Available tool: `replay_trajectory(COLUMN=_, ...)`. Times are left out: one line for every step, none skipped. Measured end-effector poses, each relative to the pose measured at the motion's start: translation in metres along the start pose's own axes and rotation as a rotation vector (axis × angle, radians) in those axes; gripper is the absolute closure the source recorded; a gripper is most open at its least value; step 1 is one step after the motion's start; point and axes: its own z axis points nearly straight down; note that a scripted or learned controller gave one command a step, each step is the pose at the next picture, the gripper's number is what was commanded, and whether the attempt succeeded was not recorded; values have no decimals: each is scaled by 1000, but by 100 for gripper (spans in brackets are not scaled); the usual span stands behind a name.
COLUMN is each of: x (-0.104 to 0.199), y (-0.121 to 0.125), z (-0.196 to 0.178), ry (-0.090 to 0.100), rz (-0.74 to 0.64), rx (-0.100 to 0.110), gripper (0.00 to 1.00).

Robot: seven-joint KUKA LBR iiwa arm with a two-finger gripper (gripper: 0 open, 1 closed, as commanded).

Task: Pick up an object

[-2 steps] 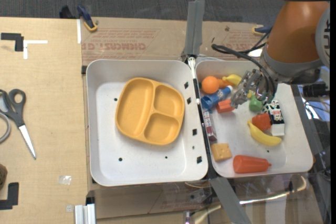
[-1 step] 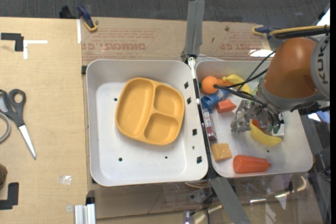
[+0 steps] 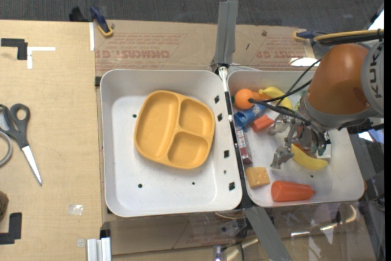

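**Arm over the right bin, several small items beneath it**

Two white bins sit side by side on the bench. The left bin (image 3: pixel 116 150) carries one thing: a yellow three-compartment plate (image 3: pixel 175 129), lying flat near its middle. The right bin (image 3: pixel 342 183) carries the small items. One orange ball (image 3: pixel 244 98) lies near its far left corner, with one blue piece (image 3: pixel 244 117) and one small orange block (image 3: pixel 263 123) just beside it. One yellow banana (image 3: pixel 309 159) lies near the middle, partly under the arm. One tan cube (image 3: pixel 258 176) and one red-orange carrot-shaped piece (image 3: pixel 292 191) lie along the near edge.

The gripper (image 3: pixel 282 156) hangs over the middle of the right bin, just left of the banana. I cannot tell how it is set, or whether it touches anything.

One pair of scissors (image 3: pixel 23 139) lies on the bench at its left edge.
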Motion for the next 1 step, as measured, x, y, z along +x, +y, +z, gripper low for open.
replay_trajectory(x=-1, y=0, z=-10, ry=-4, rz=0, rx=0, gripper=100)
